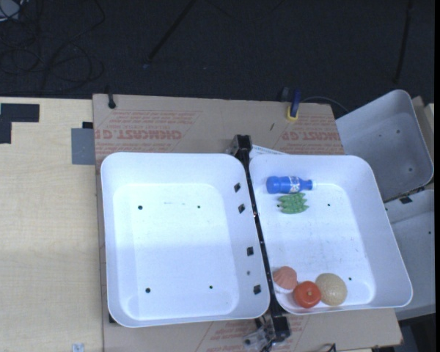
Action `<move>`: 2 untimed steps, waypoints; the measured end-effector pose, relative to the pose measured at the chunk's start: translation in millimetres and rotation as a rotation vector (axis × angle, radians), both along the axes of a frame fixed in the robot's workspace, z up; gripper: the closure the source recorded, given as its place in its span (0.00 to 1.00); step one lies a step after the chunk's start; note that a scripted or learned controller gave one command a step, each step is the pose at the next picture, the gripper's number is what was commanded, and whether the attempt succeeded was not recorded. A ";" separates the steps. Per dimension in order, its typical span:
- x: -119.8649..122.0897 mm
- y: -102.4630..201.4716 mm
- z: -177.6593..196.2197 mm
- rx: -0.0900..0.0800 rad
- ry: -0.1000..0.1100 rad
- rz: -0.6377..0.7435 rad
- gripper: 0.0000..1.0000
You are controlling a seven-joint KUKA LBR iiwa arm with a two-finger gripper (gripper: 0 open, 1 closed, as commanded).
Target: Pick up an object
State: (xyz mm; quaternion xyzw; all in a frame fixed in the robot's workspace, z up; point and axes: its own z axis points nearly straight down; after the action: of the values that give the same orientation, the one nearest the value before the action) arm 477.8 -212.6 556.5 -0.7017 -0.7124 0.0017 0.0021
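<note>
The right bin holds several small objects. A blue bottle lies on its side near the bin's far edge, cap pointing right. Just in front of it sits a small green leafy toy. At the near edge three items cluster together: a pale pink shell-like piece, a red tomato-like ball and a tan round object.
The left bin stands beside the right one, joined by a black clip strip. Both rest on brown cardboard over a wooden bench. A white panel lies at the right. A blue and yellow clamp sits at the cardboard's far edge.
</note>
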 end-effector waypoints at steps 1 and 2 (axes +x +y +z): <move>0.9 0.4 9.9 0.000 0.001 0.005 1.00; 0.8 0.3 9.5 0.000 0.002 0.005 0.00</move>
State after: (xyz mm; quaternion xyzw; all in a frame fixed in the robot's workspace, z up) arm 478.6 -212.3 566.1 -0.7000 -0.7141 0.0021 0.0028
